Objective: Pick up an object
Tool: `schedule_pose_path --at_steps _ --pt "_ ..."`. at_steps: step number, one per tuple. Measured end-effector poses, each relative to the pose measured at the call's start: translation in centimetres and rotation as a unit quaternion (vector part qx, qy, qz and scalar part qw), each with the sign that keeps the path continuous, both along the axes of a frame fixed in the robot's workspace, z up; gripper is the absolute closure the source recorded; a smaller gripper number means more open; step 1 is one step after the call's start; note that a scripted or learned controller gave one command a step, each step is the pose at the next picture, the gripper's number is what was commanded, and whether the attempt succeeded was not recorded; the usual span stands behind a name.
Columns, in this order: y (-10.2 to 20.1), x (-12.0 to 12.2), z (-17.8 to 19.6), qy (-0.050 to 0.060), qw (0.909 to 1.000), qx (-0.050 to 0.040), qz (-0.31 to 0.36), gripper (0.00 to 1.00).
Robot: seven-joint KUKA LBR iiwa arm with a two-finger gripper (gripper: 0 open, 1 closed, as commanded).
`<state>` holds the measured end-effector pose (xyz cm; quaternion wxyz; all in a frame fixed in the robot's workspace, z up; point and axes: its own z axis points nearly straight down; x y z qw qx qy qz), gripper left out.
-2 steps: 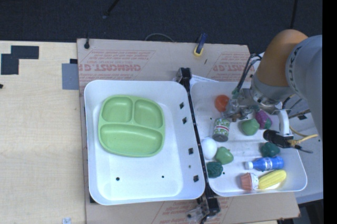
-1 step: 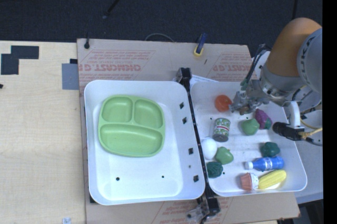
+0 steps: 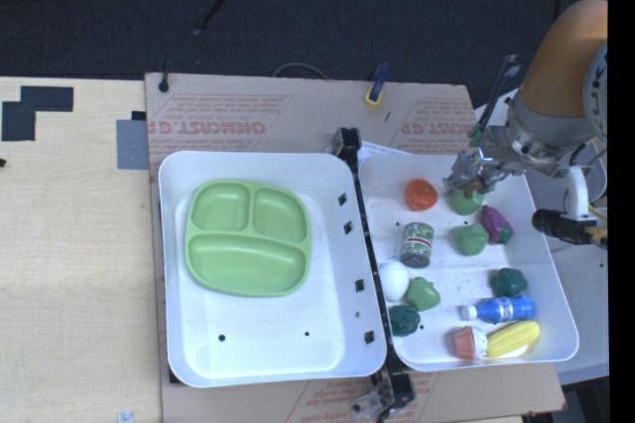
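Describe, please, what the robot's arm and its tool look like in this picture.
The arm is bulky and rounded: a broad orange band sits above the wrist, with a light grey shell beside it and a grey collar below. The tool at its end is a small cluster of dark grey and metallic parts. Thin dark cables run along the wrist toward it. No lettering or markings are readable.

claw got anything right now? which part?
Cannot tell. The claw is down at a green toy near the right bin's far edge, hiding its top; no grip is visible.
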<state>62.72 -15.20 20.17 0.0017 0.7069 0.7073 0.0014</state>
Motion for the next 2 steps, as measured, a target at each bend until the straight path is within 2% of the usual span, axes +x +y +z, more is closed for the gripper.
schedule_pose_path --at_steps 1,2 --pt "-0.1 0.0 2.7 0.002 1.0000 0.0003 0.000 1.00" --pt "5.0 -0.8 2.7 0.004 1.0000 0.0014 0.001 1.00"
